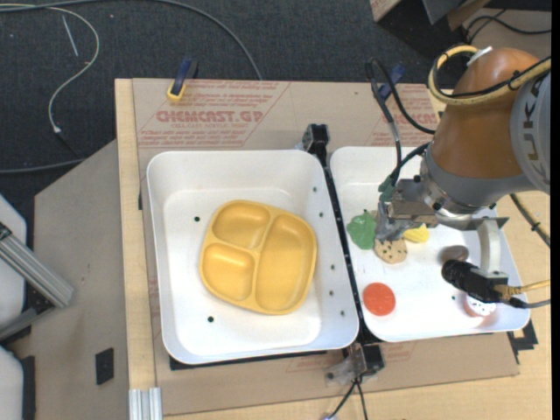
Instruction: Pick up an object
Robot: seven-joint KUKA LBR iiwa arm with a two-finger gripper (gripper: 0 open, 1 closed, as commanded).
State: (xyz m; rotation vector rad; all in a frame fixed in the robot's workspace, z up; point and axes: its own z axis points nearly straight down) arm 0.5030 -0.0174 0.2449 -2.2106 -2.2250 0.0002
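Observation:
My gripper (pixel 393 227) hangs low over the left part of the right bin (pixel 420 320), right above a small cluster of toys. A green piece (pixel 360 229) lies just to its left. A tan cookie with dark chips (pixel 391 250) sits directly below it, and a yellow piece (pixel 416 234) peeks out at its right. A red-orange disc (pixel 379 299) lies nearer the front of the same bin. The wrist hides whether anything is between the fingers.
The left bin (pixel 175 226) holds a yellow divided plate (pixel 258 256). A pinkish object (pixel 477 309) shows at the right bin's front right, partly behind the robot's fittings. The bins' shared wall runs just left of the green piece.

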